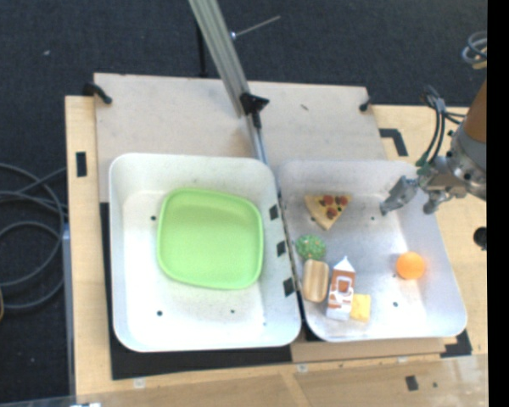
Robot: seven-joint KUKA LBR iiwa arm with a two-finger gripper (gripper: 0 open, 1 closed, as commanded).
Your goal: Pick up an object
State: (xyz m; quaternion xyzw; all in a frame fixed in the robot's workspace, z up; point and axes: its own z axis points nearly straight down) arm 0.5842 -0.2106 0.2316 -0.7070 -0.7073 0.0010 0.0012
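The right bin (424, 312) holds several toy foods: a pizza slice (327, 209), a green broccoli piece (310, 247), a brown bread roll (315, 280), a small milk carton (343, 286), a yellow block (360, 308) and an orange ball (411, 265). My gripper (414, 197) hangs over the bin's upper right part, right of the pizza slice and above the orange ball. Its fingers (398, 195) are spread open with nothing between them.
The left bin (127, 227) carries a light green square plate (210, 238). A grey metal pole (225, 53) slants down to the seam between the bins. Black cables (21, 227) lie on the floor at the left.
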